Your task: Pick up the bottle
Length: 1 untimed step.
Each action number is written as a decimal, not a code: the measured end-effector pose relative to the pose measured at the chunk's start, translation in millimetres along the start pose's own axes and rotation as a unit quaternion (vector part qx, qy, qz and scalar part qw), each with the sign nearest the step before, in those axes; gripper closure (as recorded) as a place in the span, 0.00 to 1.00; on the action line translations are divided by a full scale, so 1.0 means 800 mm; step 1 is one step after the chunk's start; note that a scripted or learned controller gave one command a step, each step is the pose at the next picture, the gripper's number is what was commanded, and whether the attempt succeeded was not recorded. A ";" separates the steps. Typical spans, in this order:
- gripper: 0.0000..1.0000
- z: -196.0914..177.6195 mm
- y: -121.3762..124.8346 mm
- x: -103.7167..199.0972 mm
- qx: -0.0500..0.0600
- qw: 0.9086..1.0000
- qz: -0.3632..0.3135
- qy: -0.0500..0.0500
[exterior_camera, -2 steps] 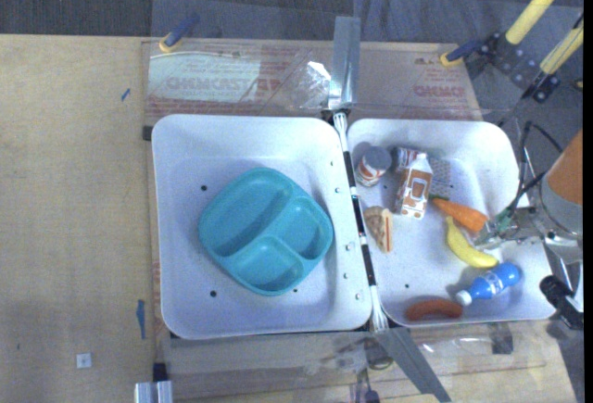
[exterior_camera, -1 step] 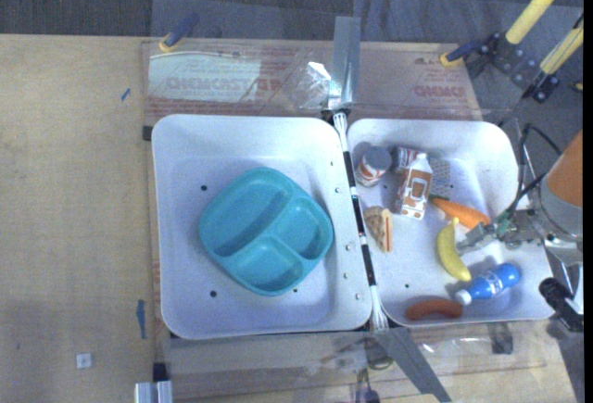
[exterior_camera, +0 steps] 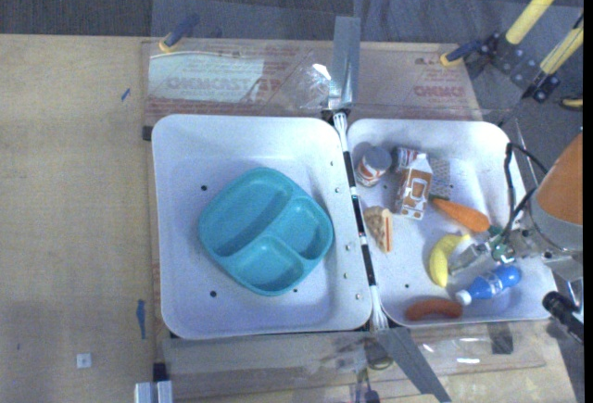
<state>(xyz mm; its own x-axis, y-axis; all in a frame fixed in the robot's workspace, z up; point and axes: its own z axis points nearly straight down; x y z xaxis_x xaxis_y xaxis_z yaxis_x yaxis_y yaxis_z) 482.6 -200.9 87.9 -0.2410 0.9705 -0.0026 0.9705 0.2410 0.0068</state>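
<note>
The bottle (exterior_camera: pixel 492 283) is blue with a white cap and lies on its side near the front right corner of the right bin (exterior_camera: pixel 412 134). My gripper (exterior_camera: pixel 471 255) hangs low just above and to the left of it, between the bottle and a yellow banana (exterior_camera: pixel 442 258). Nothing is visibly held. The grey arm with its orange band (exterior_camera: pixel 565 193) comes in from the right edge.
Also in the right bin are a red sausage (exterior_camera: pixel 434 308), an orange carrot (exterior_camera: pixel 460 214), a small carton (exterior_camera: pixel 414 190), a can (exterior_camera: pixel 373 163) and a pizza slice (exterior_camera: pixel 379 229). The left bin (exterior_camera: pixel 181 160) holds a teal divided plate (exterior_camera: pixel 266 231).
</note>
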 end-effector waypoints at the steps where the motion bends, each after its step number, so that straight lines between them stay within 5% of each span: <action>1: 1.00 -0.013 0.001 -0.002 -0.002 1.000 0.002 -0.001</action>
<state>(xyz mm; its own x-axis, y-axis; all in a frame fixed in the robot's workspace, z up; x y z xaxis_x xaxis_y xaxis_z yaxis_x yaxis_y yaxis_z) 483.8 -202.6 98.4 -0.2378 0.9713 -0.0051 0.9713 0.2378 0.0109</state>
